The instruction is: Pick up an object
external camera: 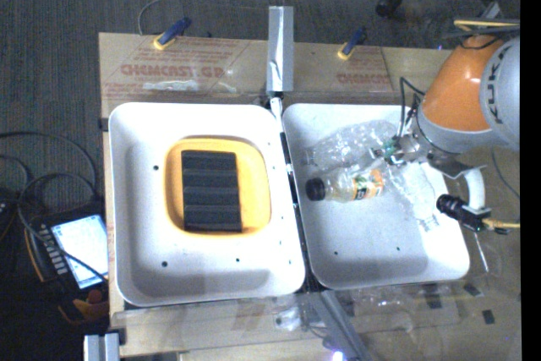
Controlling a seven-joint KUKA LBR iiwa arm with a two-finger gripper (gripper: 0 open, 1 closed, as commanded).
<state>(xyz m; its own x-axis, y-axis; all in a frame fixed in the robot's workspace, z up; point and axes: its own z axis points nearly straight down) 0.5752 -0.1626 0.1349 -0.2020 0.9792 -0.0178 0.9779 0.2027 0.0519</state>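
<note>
One yellow sponge (218, 188) left, two clear bottles (351, 169) right; hand (404, 150) state untellable.

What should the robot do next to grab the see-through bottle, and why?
Probably a small shift toward the bottle, then down. The bottle lies on its side in the right bin, black cap pointing at the left bin, beside crinkled clear plastic. The arm hangs over the bin's right side, so it seems off the bottle's middle. Nothing looks grabbed yet.

Clear bottle (345, 186) — black cap, on its side, right bin (380, 266)
</note>
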